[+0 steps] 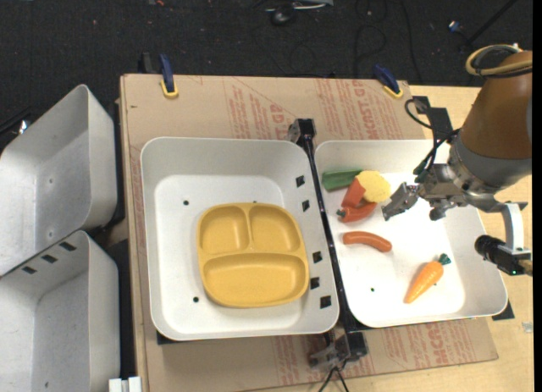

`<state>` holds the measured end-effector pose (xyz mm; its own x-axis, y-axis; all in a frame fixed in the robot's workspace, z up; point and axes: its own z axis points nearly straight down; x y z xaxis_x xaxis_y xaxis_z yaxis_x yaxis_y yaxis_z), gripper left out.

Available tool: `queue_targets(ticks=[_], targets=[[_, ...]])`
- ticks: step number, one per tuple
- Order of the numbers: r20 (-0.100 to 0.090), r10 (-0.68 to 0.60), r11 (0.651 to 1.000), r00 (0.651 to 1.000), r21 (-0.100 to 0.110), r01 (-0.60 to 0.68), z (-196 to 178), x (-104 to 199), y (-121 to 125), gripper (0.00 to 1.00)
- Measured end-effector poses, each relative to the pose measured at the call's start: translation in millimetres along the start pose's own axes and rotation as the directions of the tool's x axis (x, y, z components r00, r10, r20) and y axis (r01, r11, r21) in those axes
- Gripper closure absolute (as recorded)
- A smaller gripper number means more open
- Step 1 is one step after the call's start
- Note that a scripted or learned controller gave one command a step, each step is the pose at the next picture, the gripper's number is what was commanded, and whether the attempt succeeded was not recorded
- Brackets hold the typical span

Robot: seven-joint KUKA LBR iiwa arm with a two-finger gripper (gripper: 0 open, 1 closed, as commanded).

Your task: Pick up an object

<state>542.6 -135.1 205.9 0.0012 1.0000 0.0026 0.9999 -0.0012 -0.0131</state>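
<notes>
The arm (495, 119) is reaching in from the right, its orange band sitting high over the right bin (483, 297). The gripper (400, 201) is hanging low over that bin's upper middle, pointing left toward a cluster of toy food. Whether it is spread or pressed together, I cannot tell from this angle; the dark metal is blurring into one shape. Nothing is showing between its tips.

Just left of the gripper, a yellow piece (373, 184) is lying on top of a red pepper (356, 203), the two touching. A green piece (340, 179) is poking out behind them, toward the divider between the bins. The gripper tip is sitting just beside the yellow piece, apart from it by a thin gap.

Below that cluster, a sausage (367, 241) is lying flat on the white floor, slightly tilted, clear of its neighbours. Further toward the near right corner, a carrot (424, 280) is resting at a slant, its green top pointing up and right.

Over in the left bin (161, 212), a yellow tray (252, 255) with three compartments is sitting in the middle. Both bins are resting on a cardboard sheet (254, 102).
</notes>
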Motion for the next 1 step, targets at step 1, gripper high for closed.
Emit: queue_targets(ticks=[1], targets=[[0.002, -0.003, 1.0, 1.0, -0.012, 0.003, -6.1, 0.2, 2.8, 0.0]])
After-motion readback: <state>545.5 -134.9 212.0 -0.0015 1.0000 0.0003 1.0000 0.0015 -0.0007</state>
